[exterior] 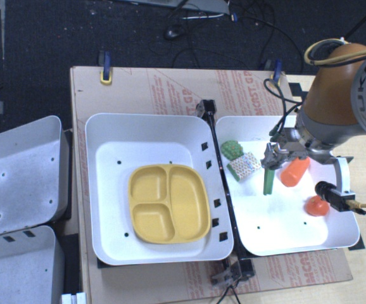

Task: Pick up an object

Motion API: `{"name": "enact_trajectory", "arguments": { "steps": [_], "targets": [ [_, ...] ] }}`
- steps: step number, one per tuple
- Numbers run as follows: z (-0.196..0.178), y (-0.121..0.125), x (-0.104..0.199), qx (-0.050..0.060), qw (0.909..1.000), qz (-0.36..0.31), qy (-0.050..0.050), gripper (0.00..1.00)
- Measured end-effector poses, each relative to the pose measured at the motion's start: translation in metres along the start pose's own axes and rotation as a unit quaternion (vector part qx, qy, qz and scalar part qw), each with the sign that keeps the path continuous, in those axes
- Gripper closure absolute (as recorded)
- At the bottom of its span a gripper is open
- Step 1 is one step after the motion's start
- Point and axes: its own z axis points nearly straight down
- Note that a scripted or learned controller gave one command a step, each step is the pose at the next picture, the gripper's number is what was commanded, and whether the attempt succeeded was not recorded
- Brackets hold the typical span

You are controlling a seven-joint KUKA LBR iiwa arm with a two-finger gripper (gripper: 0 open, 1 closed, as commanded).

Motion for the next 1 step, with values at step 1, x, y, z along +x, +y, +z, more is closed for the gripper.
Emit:
{"name": "enact_trajectory", "arguments": {
  "steps": [1],
  "targets": [
    [-0.0114, 0.0153, 0.0600, 0.001, 1.0000, -0.003, 0.001, 1.00]
  ]
}}
